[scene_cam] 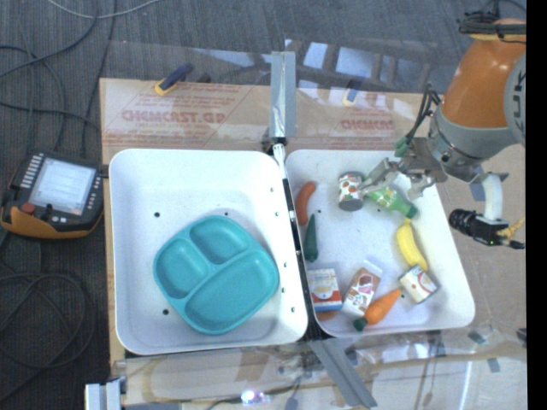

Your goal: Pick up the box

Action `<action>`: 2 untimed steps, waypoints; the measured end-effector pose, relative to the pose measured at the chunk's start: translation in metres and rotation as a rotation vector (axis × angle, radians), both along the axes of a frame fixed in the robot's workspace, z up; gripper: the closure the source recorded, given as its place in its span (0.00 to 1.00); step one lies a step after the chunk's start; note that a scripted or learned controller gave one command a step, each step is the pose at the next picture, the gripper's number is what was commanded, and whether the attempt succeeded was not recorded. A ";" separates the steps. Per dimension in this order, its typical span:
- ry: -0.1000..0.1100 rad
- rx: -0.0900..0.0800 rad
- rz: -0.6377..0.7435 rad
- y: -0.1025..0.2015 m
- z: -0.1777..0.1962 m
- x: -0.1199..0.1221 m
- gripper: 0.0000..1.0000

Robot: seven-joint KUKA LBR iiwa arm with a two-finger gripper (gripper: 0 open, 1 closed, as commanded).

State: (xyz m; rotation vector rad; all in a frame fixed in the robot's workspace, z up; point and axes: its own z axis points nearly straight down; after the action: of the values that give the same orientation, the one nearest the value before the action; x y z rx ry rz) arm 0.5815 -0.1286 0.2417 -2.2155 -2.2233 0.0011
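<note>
- At the right bin's [461,301] far end, the gripper [386,180] sits low over a green bottle [389,199] and next to a small can [349,190].
- Jaws state: cannot tell; the metal parts blur together against the bottle.
- Arm [483,92]: grey with an orange section, entering from the right above the bin's far right corner.
- Box [362,289]: lies near the right bin's near edge, tilted, well apart from the gripper. A second carton [324,288] lies just to its left.
- Carrot [380,307]: touches the box on its near right side.
- Other right-bin contents: banana [411,246], small jar [418,284], red sausage [303,202], dark green vegetable [312,237].
- Left bin [137,178]: holds a teal divided plate [217,272].
- Tabletop left side: a teach pendant [53,195] lies beside the left bin.
</note>
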 end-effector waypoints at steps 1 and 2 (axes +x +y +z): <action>-0.001 -0.001 -0.046 0.037 0.036 -0.006 0.00; 0.001 0.000 -0.241 0.028 -0.144 -0.063 0.00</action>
State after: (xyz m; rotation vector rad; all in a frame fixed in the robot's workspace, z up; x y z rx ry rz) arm 0.5185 -0.1006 0.0977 -2.4658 -1.9410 0.0025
